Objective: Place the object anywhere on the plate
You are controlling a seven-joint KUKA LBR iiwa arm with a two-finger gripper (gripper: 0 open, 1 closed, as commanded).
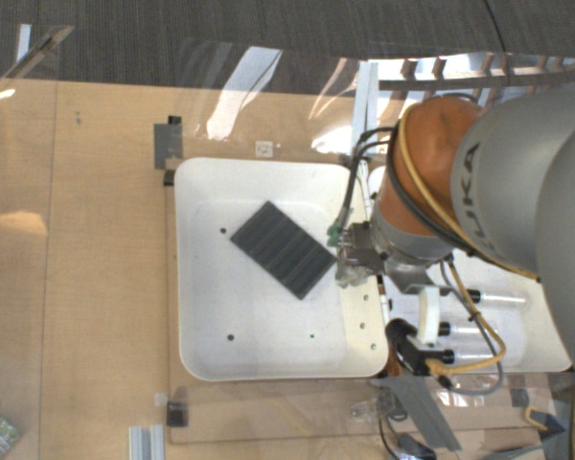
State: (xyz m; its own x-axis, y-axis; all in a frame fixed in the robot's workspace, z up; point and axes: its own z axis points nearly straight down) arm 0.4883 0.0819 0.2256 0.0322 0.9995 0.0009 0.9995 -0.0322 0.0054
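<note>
A dark grey ribbed rectangular plate (282, 248) lies tilted in the middle of the left white bin (201, 333). My gripper (355, 257) hangs under the grey and orange wrist, over the strip where the two bins meet, just right of the plate's right corner. The bulk of the arm covers most of it from above. Whatever lies under the wrist and in the near part of the right bin (546, 353) is hidden by the arm.
The arm and its cables (460, 353) cover most of the right bin. A black bracket (169, 142) stands at the left bin's far left corner and a small one (176, 413) at its near left corner. Bare wooden bench (77, 257) extends to the left.
</note>
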